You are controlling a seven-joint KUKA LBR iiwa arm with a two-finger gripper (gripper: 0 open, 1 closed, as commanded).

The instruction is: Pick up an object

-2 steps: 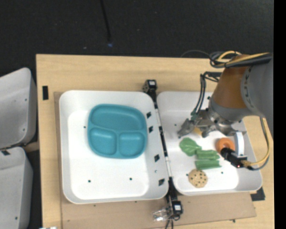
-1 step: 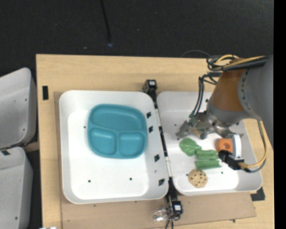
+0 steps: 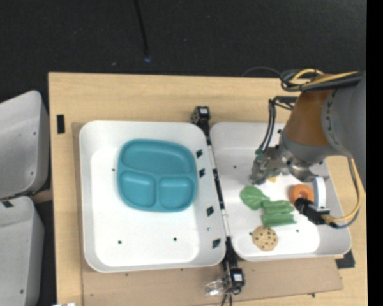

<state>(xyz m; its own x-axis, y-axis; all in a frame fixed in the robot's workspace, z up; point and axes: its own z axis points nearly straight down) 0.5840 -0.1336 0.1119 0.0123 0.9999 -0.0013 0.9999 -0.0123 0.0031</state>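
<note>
Green leafy item [image 3: 254, 196] is located in the right bin [image 3: 239, 142], just beside the gripper [image 3: 262, 173] at its 6 o'clock; claw opening cannot be determined.

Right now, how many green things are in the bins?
2, both in the right bin: a green leafy piece below the gripper, and a green pod just beside it. The arm may hide more.

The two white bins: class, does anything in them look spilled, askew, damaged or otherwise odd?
Nothing stands out. The teal three-compartment plastic plate lies flat in the left white bin. In the right white bin, the green toy pieces, round speckled cookie and small orange object lie loose, with the hand above them.
</note>
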